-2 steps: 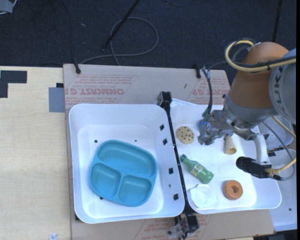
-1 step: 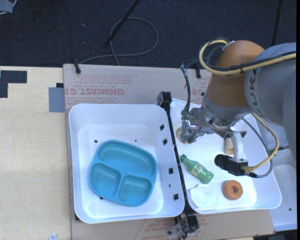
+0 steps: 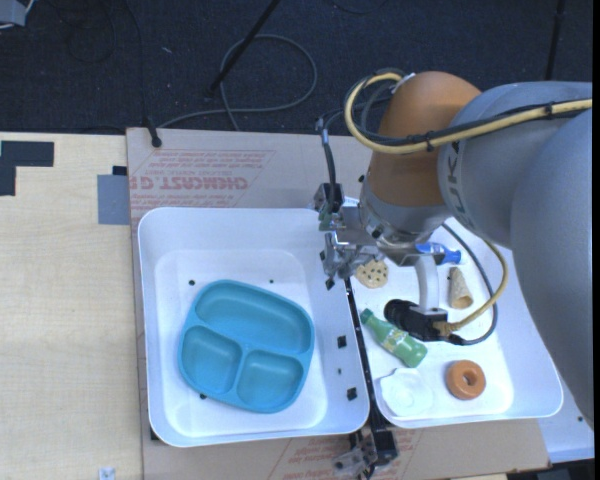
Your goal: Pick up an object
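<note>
My gripper hangs low at the left edge of the right bin, close to the wall shared with the left bin. Just to its right lies a tan cookie with dark spots. A green bottle lies on its side below the cookie. I see nothing held in the gripper. A brown donut and a white round lid rest near the bin's front. A beige cone and a small blue item sit behind the wrist, partly hidden by the arm.
The left bin holds a blue divided plate. The big grey arm covers the right bin's back and right side. Cardboard lies under both bins, with a wooden bench top to the left.
</note>
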`<action>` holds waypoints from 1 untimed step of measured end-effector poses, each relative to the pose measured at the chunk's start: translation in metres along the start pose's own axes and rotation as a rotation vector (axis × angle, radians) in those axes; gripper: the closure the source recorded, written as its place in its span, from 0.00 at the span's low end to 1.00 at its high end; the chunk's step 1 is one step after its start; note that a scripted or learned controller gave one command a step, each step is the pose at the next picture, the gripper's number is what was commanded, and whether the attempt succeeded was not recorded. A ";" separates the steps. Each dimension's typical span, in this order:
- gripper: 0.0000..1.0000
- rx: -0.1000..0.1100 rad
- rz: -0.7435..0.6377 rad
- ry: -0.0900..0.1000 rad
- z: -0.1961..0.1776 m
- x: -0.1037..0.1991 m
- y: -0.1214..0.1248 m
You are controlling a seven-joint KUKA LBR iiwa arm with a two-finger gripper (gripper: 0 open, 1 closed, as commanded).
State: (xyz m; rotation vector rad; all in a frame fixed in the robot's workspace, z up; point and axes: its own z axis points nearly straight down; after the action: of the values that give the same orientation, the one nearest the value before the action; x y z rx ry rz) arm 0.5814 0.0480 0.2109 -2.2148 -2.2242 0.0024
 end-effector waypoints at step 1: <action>1.00 -0.001 0.001 -0.001 -0.009 0.058 0.019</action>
State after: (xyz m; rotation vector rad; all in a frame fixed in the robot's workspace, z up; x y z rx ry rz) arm 0.6003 0.1061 0.2196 -2.2166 -2.2246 0.0016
